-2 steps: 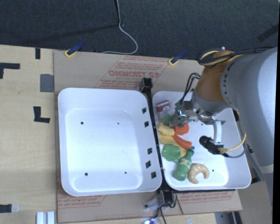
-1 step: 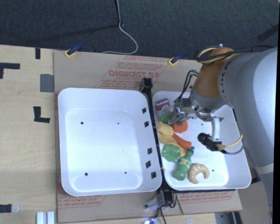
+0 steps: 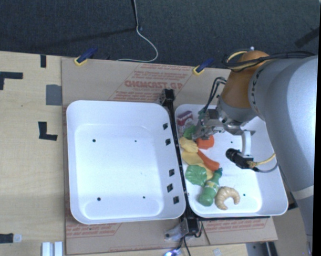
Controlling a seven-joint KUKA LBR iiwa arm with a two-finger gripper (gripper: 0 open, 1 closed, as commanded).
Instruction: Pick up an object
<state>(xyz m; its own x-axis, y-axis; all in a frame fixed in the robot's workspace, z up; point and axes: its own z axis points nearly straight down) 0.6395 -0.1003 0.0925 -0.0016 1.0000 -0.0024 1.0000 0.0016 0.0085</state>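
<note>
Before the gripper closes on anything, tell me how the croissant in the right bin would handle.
The croissant looks like a glossy plastic toy, so probably stiff and light. Its curved, tapering shape may slip from a two-finger pinch. It lies flat near the bin's front, so rolling seems unlikely.

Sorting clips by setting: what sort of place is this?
Probably a robotics lab test bench: a grey arm over two white bins, toy food such as a croissant, on taped cardboard.
</note>
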